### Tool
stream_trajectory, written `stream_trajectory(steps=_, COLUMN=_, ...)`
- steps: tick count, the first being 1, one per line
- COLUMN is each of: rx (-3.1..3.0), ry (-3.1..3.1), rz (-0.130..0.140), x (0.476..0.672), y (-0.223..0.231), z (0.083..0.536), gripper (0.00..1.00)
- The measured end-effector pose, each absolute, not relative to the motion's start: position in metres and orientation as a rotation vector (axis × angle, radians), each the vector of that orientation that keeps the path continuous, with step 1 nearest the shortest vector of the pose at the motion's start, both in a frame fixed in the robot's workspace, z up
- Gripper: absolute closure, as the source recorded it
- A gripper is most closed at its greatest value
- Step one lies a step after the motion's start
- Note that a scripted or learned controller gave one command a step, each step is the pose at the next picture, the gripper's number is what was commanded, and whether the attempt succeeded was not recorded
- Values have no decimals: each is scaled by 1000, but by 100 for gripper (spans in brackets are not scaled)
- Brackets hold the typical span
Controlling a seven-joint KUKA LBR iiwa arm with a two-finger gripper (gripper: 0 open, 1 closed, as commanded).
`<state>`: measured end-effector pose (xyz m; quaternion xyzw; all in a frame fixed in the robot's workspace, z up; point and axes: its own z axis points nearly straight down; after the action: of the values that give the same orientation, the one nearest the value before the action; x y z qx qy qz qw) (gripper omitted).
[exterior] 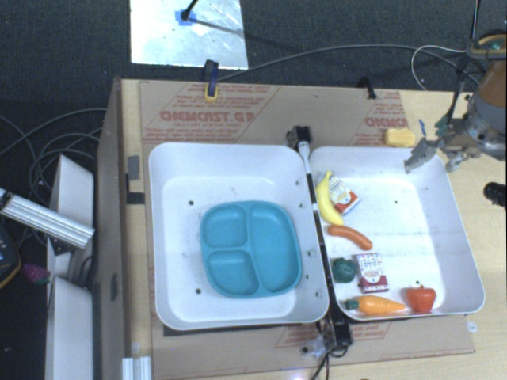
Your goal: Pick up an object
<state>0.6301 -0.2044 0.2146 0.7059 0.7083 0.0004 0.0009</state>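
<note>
Yellow block nr jaws

From my remote station I see two white bins side by side. The left bin holds a blue divided plate. The right bin holds a banana, a sausage, a green item, a carrot and a tomato, along its left and near sides. The gripper hangs over the bin's far right corner, fingers spread, nothing between them.
</note>
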Motion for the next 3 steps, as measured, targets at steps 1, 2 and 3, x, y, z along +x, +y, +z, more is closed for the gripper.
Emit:
stream_trajectory(steps=1, rx=2216, ry=2227, rz=1, x=583, y=-146, z=185, gripper=0)
stream_trajectory(steps=2, rx=2220, ry=2223, rz=0, x=540, y=-119, z=147, gripper=0)
stream_trajectory(steps=3, rx=2218, ry=2224, rz=1, x=537, y=-89, z=85, gripper=0)
